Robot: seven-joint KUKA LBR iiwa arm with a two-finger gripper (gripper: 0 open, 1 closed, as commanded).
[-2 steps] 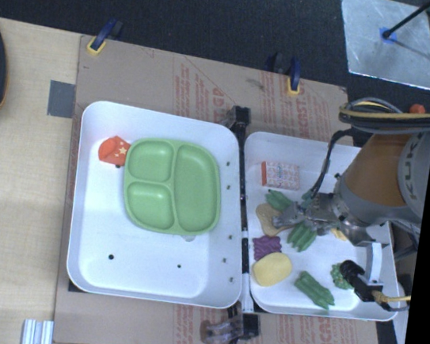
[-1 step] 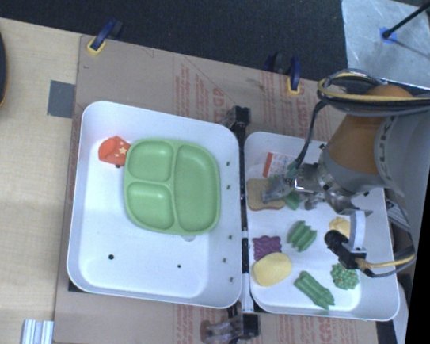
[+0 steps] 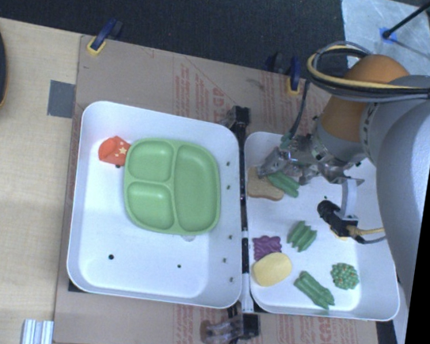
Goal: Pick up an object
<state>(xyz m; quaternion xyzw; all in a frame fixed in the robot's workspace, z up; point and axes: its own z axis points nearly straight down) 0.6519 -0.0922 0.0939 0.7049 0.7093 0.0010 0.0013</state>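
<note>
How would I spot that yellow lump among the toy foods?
Look in the right-hand shallow white bin, along its near edge. The smooth yellow potato-shaped lump lies by the bin's left wall, just below a small purple grape bunch. It is the only yellow piece; its neighbours are green or purple.

The gripper [image 3: 284, 167] hangs low in the right bin [image 3: 366, 310], a green piece [image 3: 284, 184] just under it, a tan piece [image 3: 261, 189] beside.
</note>
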